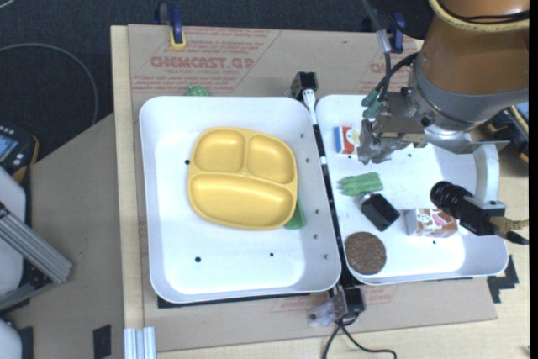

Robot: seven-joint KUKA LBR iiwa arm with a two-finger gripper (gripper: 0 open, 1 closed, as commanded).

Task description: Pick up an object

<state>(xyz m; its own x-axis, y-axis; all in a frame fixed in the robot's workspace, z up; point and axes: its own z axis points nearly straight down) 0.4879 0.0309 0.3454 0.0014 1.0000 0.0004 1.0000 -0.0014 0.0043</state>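
The approach step is judged to be in hand: no object is seen lifted, and the tool [376, 149] is held low over the right bin [420, 263], toward that bin's 10 o'clock corner. Whether the tool is released or clenched cannot be told, since its tip is masked by its own housing and by the arm [479, 29] above it.

The candidates for picking are all found in the right bin. A red, white and blue packet [345, 139] lies just beside the tool at its 9 o'clock, and a green piece [360, 182] lies near at its 6 o'clock. A black block [379, 211], a brown disc [365, 252] and a printed carton [434, 221] are set further out, between 5 and 6 o'clock.

For the next move, one target has to be chosen, the tool centred over it, and a descent and closure made; the packet or the green piece is judged the shortest reach.

In the left bin [244, 269] a yellow divided plate [244, 177] is seen, with a green scrap [294, 219] mostly hidden under its 4 o'clock edge. The right bin's 1 o'clock corner is covered by the arm.
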